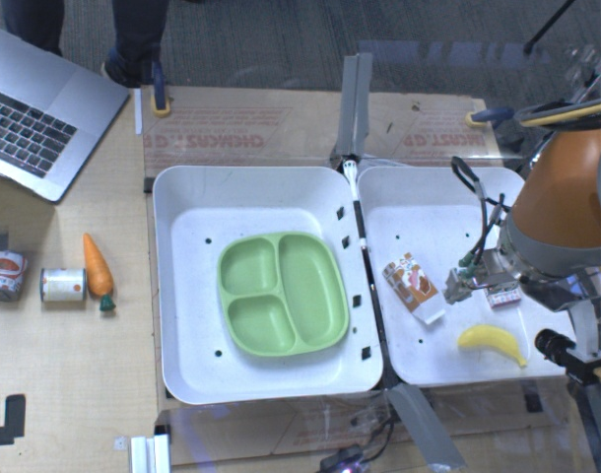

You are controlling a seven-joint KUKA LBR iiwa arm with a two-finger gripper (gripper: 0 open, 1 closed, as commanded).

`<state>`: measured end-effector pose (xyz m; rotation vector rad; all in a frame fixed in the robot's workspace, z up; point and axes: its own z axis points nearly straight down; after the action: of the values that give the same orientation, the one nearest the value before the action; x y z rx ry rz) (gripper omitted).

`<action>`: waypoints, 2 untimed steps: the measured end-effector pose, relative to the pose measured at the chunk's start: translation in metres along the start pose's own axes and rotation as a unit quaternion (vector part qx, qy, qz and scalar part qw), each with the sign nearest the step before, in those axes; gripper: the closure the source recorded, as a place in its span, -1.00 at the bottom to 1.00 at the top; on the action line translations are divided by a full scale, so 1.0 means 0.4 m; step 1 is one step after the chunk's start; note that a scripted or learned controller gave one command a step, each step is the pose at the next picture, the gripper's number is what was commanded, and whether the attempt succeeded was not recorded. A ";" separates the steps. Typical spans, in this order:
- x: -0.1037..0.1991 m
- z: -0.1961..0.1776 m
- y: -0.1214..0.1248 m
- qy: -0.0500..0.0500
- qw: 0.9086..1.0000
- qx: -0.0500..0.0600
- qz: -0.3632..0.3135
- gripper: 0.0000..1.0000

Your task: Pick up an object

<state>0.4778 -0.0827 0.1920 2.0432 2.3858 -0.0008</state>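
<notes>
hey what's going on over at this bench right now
A grey and orange robot arm reaches into the right bin, its gripper low between a small carton and a banana. Nothing is visibly held. The left bin holds a green divided plate. A laptop, two cans and a toy carrot sit on the bench.

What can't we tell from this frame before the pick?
- Gripper: too small and cluttered by cables in the camera view to read how it stands.
- Red-and-white item: mostly covered by the arm's wrist; identity unclear.
- Small carton: label print too small to read.
- Two cans left of the bins: labels too small.
- Laptop: cut off by the left edge.
</notes>
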 end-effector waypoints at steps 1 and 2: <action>0.000 0.000 0.000 0.000 1.000 0.000 0.000 -1.00; -0.064 0.250 0.030 0.001 0.999 0.001 -0.052 -1.00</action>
<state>0.4937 -0.1062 0.0919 1.9166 2.4911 -0.0014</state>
